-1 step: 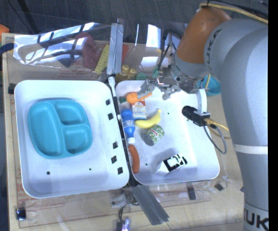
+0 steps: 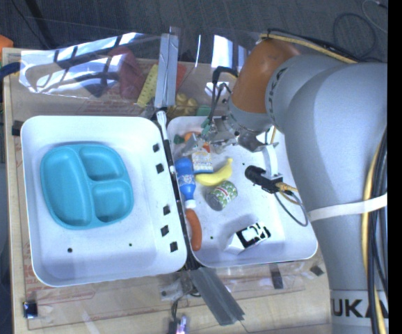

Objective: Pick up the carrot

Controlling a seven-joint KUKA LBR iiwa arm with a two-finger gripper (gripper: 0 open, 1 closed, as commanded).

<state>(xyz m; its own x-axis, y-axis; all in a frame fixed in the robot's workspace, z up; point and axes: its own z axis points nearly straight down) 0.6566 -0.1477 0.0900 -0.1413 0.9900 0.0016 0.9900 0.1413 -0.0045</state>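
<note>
While gripper [image 2: 202,139] hovers, carrot [image 2: 195,229] lies well apart.

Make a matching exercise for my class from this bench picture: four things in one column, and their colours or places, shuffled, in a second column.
Things:
1. divided plate
2. banana
3. carrot
4. can

Descriptions:
A. orange, lying along the right bin's left wall
B. blue, alone in the left bin
C. yellow, curved, just above the can in the picture
D. lying on its side, just below the banana

Pairs: 1-B, 2-C, 3-A, 4-D
</note>
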